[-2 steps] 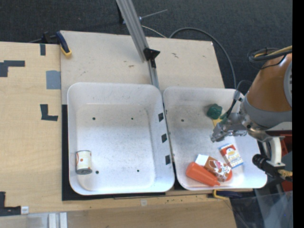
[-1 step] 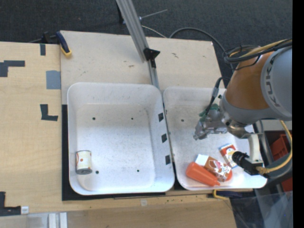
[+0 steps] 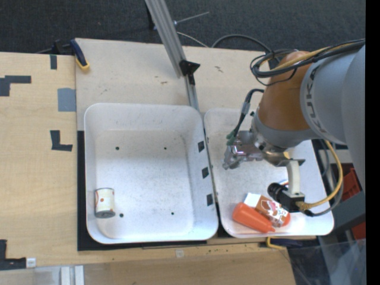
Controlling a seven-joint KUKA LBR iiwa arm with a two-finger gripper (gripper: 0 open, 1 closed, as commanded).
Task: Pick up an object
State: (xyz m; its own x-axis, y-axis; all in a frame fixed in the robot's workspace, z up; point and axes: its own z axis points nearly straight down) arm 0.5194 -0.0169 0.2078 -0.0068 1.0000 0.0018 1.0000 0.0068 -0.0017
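Hand [image 3: 233, 157] of the grey arm hangs over the right shallow white bin [image 3: 222, 189], its fingers too blurred to tell whether apart or together. An orange carrot-shaped toy [image 3: 249, 217] lies beside a red-and-white packet [image 3: 270, 208] at that bin's near end. A small white cylinder [image 3: 104, 202], possibly a cup, sits in the left white bin [image 3: 148, 171].

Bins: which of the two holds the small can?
The left bin. The can lies near its front left corner, far from the end effector, which hangs over the right bin with the orange items.
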